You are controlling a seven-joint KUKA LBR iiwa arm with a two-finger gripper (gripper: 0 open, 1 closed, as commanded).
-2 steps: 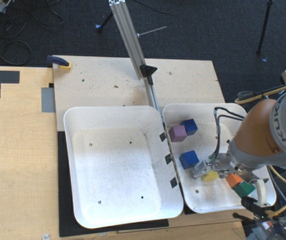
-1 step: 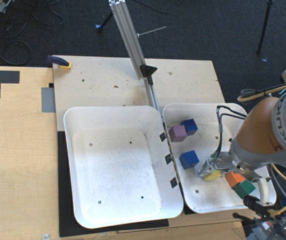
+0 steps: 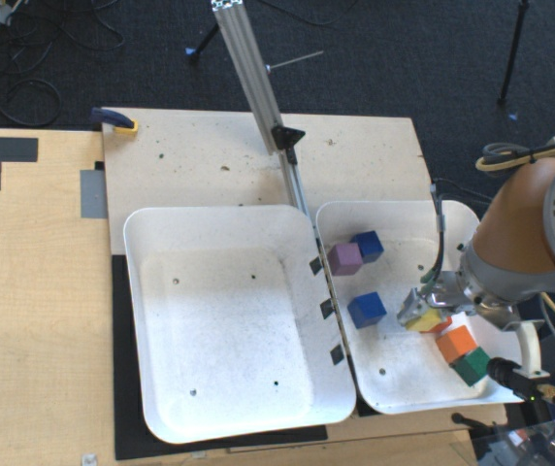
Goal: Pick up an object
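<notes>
The right bin contained a purple block, two blue blocks, an orange block and a green block. The gripper was low over a yellow block; its grasp I cannot tell.

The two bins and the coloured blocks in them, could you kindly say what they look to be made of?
Bins: probably moulded plastic, matte white with rounded rims and dark specks. Blocks, such as the purple one and the blue one: evenly coloured, matte, sharp-edged; painted wood or foam, hard to tell.
</notes>
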